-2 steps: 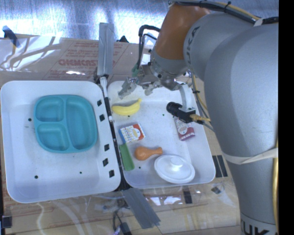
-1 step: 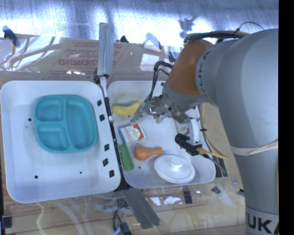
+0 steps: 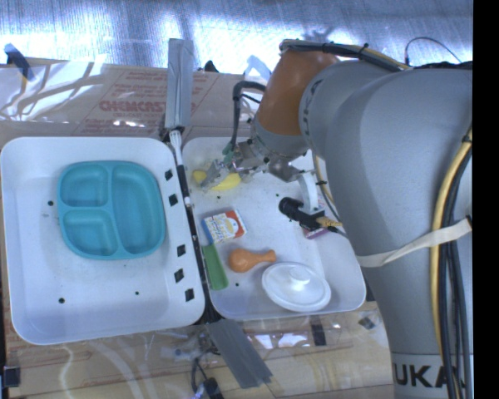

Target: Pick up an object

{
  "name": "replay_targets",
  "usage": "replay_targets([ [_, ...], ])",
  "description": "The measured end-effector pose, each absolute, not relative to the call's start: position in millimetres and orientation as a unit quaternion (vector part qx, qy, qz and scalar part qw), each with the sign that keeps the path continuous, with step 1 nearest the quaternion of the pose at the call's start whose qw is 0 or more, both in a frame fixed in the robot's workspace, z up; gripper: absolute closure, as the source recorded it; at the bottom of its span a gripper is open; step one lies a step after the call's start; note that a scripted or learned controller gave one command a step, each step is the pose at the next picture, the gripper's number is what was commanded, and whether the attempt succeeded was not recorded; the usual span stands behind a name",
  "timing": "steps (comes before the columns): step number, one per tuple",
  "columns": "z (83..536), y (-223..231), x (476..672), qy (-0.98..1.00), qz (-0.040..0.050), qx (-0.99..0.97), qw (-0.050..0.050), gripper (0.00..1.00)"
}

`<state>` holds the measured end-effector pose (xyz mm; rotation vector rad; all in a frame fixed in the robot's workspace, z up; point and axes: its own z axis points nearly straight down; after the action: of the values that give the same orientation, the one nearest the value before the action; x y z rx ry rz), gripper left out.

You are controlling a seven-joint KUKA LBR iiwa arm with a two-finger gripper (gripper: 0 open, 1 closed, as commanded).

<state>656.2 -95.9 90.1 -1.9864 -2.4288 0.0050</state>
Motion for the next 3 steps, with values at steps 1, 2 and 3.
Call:
replay_targets([
  [1, 99, -96, 656.3, -0.776, 0.0027, -0.631, 0.003, 1.0],
  [2, 100, -98, 656.3, -0.775, 0.0043, -0.631, 0.002, 0.0],
  [3, 94, -102, 577.2, -0.778, 0.0008, -0.629, -0.002, 0.0],
])
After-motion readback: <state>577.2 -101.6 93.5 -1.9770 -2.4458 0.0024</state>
